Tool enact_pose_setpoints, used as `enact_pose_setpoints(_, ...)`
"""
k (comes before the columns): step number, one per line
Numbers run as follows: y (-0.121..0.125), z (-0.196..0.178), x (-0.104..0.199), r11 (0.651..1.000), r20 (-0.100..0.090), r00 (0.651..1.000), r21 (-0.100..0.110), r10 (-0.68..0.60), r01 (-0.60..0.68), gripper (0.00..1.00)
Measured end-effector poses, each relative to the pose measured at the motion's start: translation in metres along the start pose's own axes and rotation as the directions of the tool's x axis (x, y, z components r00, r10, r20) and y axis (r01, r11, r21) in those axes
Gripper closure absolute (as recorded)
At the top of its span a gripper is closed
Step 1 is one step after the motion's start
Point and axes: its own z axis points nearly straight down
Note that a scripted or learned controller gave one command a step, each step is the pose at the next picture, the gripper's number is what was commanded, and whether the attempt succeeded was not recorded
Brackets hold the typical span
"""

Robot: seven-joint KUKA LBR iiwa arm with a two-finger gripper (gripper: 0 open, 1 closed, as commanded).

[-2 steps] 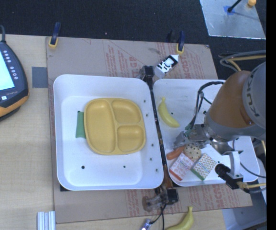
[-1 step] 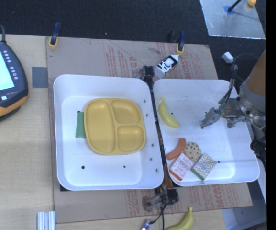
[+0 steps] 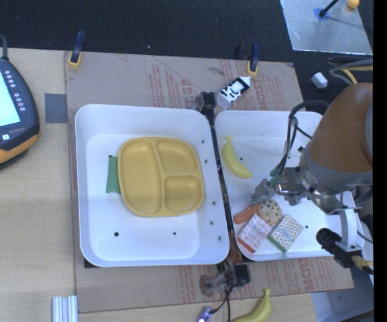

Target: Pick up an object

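Camera view: banana (image 3: 235,159) lies lengthwise, tilted top-left to bottom-right.

Right bin (image 3: 260,127) — banana (image 3: 235,159), cracker (image 3: 269,212), two packets (image 3: 255,233).

- Even, bright overhead light washes out both white bins (image 3: 86,180), leaving only faint, soft shadows.
- The frame is slightly soft, with dark upper background.

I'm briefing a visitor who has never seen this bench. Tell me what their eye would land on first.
The yellow divided tray stands out most, filling the middle of the left bin with a green item peeking from under its left edge. Next comes the grey and orange arm looming over the right bin, above a banana and a cluster of small packets.
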Motion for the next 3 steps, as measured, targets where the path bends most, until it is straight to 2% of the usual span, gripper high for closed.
enact_pose_setpoints(1, 0.040, 0.100, -0.030, 1.000, 0.001, 1.000, 0.002, -0.001, 0.001, 0.00)
enact_pose_setpoints(2, 0.033, 0.095, -0.024, 1.000, 0.000, 1.000, 0.002, 0.000, 0.000, 0.00)
enact_pose_setpoints(3, 0.107, 0.072, -0.106, 1.000, 0.000, 1.000, -0.002, 0.004, -0.004, 0.00)
